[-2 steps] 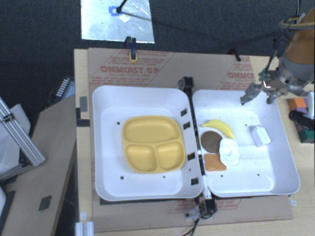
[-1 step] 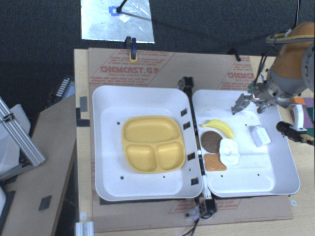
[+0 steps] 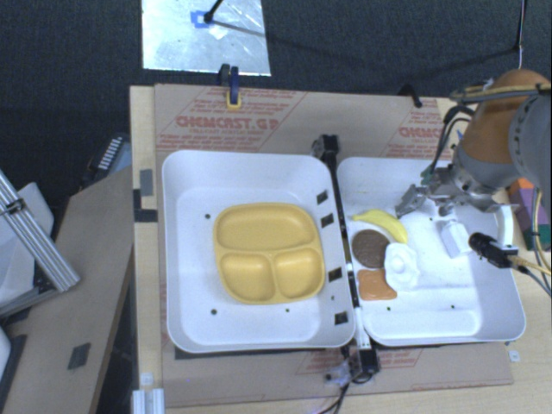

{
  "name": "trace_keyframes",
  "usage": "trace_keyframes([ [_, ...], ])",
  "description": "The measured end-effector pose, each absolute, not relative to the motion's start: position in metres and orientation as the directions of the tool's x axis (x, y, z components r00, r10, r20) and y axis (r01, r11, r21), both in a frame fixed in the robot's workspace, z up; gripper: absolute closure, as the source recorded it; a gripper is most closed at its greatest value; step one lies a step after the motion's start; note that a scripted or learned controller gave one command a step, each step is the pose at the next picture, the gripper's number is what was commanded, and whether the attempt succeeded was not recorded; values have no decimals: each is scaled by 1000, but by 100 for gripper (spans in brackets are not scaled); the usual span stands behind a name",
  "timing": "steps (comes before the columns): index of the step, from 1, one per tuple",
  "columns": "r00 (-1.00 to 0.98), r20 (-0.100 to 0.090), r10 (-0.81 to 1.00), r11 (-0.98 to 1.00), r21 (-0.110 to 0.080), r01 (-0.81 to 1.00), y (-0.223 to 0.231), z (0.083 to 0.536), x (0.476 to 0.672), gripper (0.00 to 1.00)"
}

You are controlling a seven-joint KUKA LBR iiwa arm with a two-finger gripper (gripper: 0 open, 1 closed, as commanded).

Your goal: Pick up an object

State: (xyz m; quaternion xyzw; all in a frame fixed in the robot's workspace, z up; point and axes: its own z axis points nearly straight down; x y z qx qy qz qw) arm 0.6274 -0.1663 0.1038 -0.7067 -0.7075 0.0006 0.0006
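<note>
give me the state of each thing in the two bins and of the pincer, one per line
yellow tray: lies flat in the left bin, right side up, its three compartments bare
banana: lies on its side in the right bin, near the divider
brown round piece: lies flat, just below the banana
white piece: rests beside the brown round piece
orange piece: lies flat by the divider
pincer: over the right bin's upper part, nothing seen between its fingers

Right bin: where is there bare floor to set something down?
Right bin: bare floor along the near wall, below the orange piece and white object. It is crowded at its left side, where the banana and brown disc cluster, and under the end effector.
</note>
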Motion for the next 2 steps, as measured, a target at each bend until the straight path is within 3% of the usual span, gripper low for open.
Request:
trace_keyframes([
  [1, -1, -2, 1000, 1, 5, 1000, -167, 118, 629, 100],
  [2, -4, -1, 1000, 4, 4, 1000, -164, 167, 630, 100],
])
